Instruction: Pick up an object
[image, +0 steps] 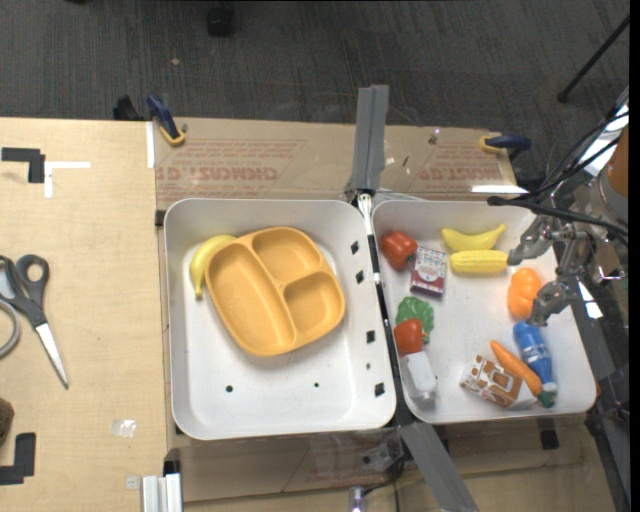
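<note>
Two shallow white bins are sitting side by side on the counter (80, 300). The left bin (200, 400) is holding a yellow divided plate (272, 290), with a banana (205, 258) lying against its upper left edge and partly tucked under the rim.

The right bin (470, 330) is carrying the clutter. Along its far side, a second banana (474, 237) is lying just above a corn cob (478, 262), with a small red and white carton (429, 271) and a red pepper (398, 248) to their left. Near the dividing wall, a green leafy piece (415, 312) is touching a red tomato-like item (408, 336), and a pale bottle-like thing (420, 376) below them is hard to identify. At the near right, a carrot (517, 368) is lying across a brown and white packet (490, 381), beside a blue bottle (533, 350). An orange fruit (522, 293) is sitting just above the bottle.

The hand (548, 275) is hovering over the bin's right side, its two fingers spread apart and gripping nothing, one finger (549, 300) beside the orange fruit. The arm behind it is cut off by the frame edge.

On the counter at far left, scissors (35, 305) are lying.
</note>
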